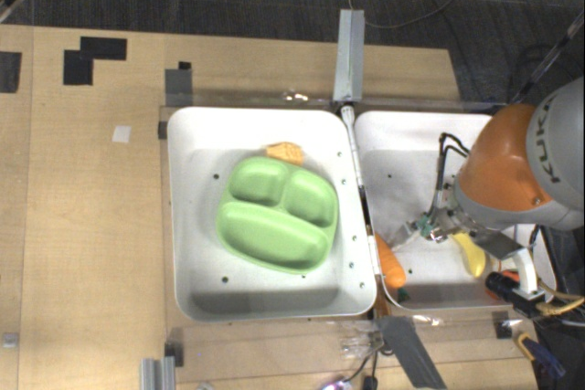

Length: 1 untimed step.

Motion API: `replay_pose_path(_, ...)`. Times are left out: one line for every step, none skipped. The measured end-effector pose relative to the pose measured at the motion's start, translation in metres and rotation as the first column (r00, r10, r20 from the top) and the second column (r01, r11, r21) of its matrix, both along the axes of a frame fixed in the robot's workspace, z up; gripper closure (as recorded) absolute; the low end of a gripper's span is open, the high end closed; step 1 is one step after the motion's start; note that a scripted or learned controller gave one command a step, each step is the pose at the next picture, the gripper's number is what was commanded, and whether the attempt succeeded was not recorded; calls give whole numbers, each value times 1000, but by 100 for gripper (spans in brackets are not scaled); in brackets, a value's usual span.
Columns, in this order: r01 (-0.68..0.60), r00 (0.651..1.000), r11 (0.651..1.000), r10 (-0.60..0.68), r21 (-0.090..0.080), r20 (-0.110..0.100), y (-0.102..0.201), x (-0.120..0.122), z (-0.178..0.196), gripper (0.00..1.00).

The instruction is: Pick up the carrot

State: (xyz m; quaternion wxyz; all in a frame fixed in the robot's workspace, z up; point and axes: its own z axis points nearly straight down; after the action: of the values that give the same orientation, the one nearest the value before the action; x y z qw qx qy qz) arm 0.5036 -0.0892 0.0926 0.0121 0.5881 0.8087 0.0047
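Camera view: carrot (391, 264) lies in right bin (402, 142), front-left corner, against the wall shared w/ left bin (192, 196); gripper (430, 228) just right of carrot, apart from it, finger state can't tell; green tray (276, 213) & small orange piece (285, 152) in left bin

The grey arm (559, 151) reaches in from the right edge of the view, over the right-hand bin (402, 137). Its orange band (501, 164) sits above the wrist, which bends down toward the bin's front half. The gripper (430, 228) hangs low at the wrist's left end, near the bin's front left corner, pointing down and to the left. Black cables loop along the wrist's left side
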Motion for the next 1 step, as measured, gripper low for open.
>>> replay_pose_path(21,1000,1000,-21,2,5,-3,-8,0,0)
